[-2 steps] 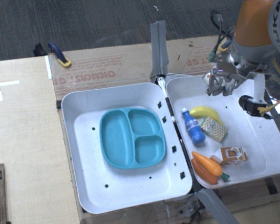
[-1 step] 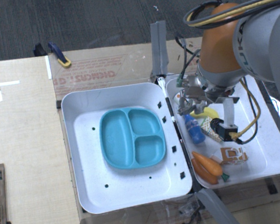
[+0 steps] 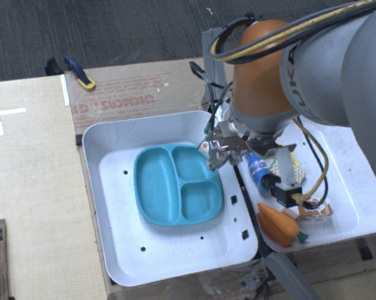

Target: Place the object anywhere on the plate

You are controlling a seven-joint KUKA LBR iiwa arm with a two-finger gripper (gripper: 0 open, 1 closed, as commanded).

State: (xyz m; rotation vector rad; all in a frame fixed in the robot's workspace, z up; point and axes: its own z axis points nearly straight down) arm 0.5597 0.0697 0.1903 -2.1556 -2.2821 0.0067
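A turquoise plate [image 3: 176,184] with three compartments lies in the left white bin [image 3: 113,212]. My gripper [image 3: 214,152] hangs just over the plate's upper right rim, close to the wall between the two bins. A small pale and orange thing [image 3: 203,147] shows right at the gripper's tip; whether it is held between the fingers is not clear. The grey arm with its orange band [image 3: 263,66] covers much of the right bin's back.
In the right bin [image 3: 364,218] lie a blue and white bottle [image 3: 256,167], an orange carrot [image 3: 279,223] at the front, a yellow and white item [image 3: 297,172] and a small packet [image 3: 316,213]. A cardboard sheet [image 3: 132,95] lies behind the left bin.
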